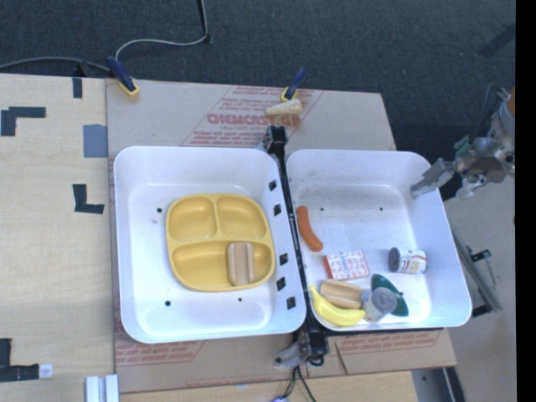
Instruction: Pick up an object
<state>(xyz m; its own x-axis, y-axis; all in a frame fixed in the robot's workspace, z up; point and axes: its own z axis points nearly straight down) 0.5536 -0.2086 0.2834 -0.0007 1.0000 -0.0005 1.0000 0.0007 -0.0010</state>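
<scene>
My gripper (435,188) hangs over the right rim of the right bin (352,167), open, with nothing between its fingers. Below it in that bin lie an orange sausage (310,228), a red-and-white box (347,265) and a small white jar (408,261) on its side. A yellow banana (337,311), a tan bun (342,292), a grey cup (378,302) and a dark green piece (396,298) crowd the near edge. The left bin (142,174) holds a yellow divided plate (201,224) with a tan block (241,264) in its near right compartment.
Both bins rest on a cardboard sheet (193,115) held by yellow-and-blue clamps (124,78) at the back. A black divider with clips (283,216) runs between the bins. The far half of the right bin floor is bare.
</scene>
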